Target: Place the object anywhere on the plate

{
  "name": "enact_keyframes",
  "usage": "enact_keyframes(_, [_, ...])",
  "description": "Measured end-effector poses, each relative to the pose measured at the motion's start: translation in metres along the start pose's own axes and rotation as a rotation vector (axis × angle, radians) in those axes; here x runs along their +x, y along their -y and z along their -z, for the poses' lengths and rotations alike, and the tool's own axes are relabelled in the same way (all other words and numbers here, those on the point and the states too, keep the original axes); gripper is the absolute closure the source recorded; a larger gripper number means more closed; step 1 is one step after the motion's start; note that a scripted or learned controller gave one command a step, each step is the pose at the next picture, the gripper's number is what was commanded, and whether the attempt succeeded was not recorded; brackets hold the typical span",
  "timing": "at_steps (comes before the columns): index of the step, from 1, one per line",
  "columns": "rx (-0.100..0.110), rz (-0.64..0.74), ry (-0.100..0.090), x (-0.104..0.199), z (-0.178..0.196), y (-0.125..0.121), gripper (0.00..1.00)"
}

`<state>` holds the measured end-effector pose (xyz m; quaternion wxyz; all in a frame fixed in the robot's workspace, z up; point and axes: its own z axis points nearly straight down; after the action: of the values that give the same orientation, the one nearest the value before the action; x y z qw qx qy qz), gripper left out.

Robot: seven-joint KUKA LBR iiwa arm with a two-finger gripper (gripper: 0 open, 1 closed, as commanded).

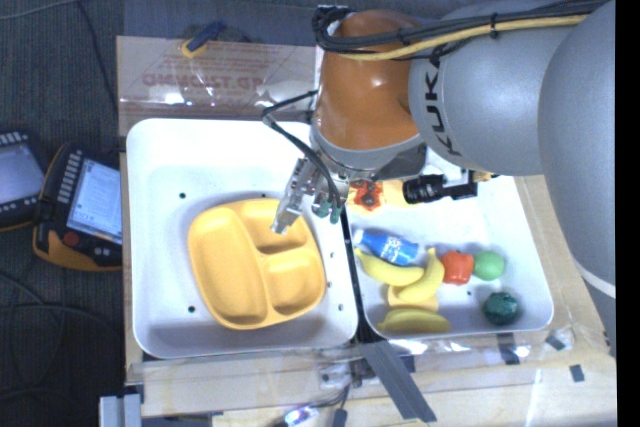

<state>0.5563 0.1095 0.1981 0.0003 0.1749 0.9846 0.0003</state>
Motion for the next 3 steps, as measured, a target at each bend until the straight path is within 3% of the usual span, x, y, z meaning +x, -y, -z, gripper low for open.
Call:
enact_keyframes(1, [0.000,0.000,-0.001,0.000,0.000,0.000,0.00])
enact_keyframes(2, [-0.001,-0.110,0.002,0.061,0.115,-0.055,0.00])
enact_keyframes(3, [0.001,-0.111,0.005,0.060,0.124,-0.055,1.00])
